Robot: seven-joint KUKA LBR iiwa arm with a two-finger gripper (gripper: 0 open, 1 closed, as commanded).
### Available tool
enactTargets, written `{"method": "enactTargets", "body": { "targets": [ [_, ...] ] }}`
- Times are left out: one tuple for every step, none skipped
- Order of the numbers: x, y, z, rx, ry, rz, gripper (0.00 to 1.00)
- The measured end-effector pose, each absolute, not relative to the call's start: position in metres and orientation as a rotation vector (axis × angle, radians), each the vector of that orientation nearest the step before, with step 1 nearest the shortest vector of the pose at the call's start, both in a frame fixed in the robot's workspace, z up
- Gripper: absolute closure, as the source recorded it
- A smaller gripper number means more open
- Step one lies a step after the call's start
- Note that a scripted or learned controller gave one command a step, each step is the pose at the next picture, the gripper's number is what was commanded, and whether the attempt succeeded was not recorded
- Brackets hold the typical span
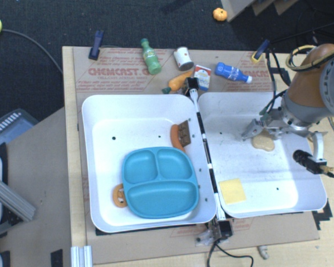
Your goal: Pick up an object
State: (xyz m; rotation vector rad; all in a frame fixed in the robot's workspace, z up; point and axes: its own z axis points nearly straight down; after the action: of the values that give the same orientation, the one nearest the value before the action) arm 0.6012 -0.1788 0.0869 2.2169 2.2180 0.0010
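Observation:
A flat tan cookie-shaped piece (263, 143) lies in the right bin (300, 199), towards its back right. My gripper (260, 136) hangs right over it, open, with one finger (248, 132) slanting out to the left; the piece shows just below the fingertips and is not held. A yellow square slice (232, 191) rests near that bin's front left corner. In the left bin (100, 121) sit a blue divided plate (160, 181), a brown and orange piece (180, 135) by the right wall, and a small brown pretzel-like piece (119, 196) tucked at the plate's left edge.
Behind the bins on the bench lie a green bottle (151, 57), a white can (182, 57), a blue bottle (232, 72), a small carton (202, 77) and an orange piece (178, 82). The arm's orange band (309, 82) stands over the right bin's far edge.

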Motion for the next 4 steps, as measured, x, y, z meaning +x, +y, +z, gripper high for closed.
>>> {"method": "enactTargets", "body": {
  "targets": [
    [0.603,-0.179,0.098,2.212,2.214,0.004,1.0],
    [0.557,-0.211,0.089,2.216,2.215,0.005,1.0],
    [0.618,-0.22,0.122,2.218,2.221,0.001,1.0],
    [0.57,-0.19,0.117,2.222,2.223,-0.001,1.0]
  ]
}}
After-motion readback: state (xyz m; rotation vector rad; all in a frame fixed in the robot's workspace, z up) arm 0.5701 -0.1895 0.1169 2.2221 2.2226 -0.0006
